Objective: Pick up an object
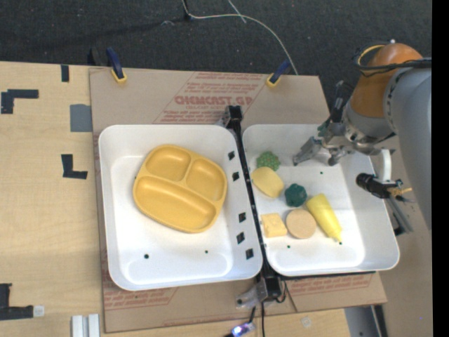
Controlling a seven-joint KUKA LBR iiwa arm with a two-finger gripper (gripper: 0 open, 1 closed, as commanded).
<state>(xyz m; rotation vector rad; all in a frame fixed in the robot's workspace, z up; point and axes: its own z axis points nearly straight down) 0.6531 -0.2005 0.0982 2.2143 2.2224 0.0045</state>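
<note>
The right bin holds several small items: a light green piece, a pale yellow rounded piece, a dark green piece, a long yellow piece, a tan disc and a yellow block. My gripper hangs over the back of this bin, to the right of the light green piece. It is open, its two fingers spread with nothing between them. The items all lie on the bin floor, in front of it and to its left.
A yellow divided plate lies in the left bin. A black divider runs between the bins. The arm's orange band and grey body stand at the right. Two clamps hold the cardboard at the back.
</note>
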